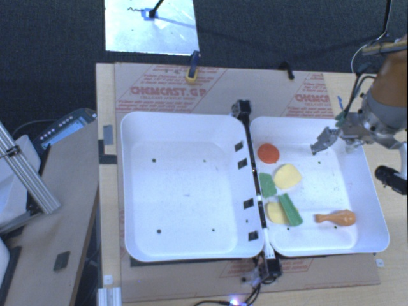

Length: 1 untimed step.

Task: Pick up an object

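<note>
The right bin (366,190) holds several small objects. A red-orange round piece (268,152) lies near its left wall. Below it sit a yellow lump (287,176), a light green piece (268,185), a dark green bar (290,209) and another yellow piece (276,213). An orange drumstick-shaped toy (336,218) lies near the front right. My gripper (330,139) hangs over the back right part of this bin, above and right of the red piece, with nothing seen between its fingers.
The left bin (137,132) stands beside the right one, joined by a black clamp strip (250,183). Both rest on a cardboard sheet (166,88). A shiny metal plate (150,16) lies at the back, and a side table (51,190) stands at the left.
</note>
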Tool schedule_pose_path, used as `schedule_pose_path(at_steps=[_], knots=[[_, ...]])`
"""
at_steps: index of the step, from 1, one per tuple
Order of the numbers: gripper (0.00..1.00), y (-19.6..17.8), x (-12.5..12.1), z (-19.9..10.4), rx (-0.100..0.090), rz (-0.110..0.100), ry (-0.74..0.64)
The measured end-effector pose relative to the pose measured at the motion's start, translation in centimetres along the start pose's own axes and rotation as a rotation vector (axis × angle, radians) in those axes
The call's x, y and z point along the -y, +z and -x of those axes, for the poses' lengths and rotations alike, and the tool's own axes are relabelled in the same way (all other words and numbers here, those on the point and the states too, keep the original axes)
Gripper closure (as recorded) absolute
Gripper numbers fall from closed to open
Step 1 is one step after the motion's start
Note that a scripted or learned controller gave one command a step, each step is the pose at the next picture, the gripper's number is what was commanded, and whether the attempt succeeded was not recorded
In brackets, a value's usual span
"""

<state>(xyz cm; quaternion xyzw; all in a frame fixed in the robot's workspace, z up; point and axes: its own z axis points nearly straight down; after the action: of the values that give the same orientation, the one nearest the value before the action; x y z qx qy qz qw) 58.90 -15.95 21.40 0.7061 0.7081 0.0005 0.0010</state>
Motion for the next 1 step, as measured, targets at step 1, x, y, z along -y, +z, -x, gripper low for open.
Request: schedule_pose_path(at_steps=[1], knots=[[0.00, 13.54, -1.60, -8.03, -0.003, -0.003, -0.009]])
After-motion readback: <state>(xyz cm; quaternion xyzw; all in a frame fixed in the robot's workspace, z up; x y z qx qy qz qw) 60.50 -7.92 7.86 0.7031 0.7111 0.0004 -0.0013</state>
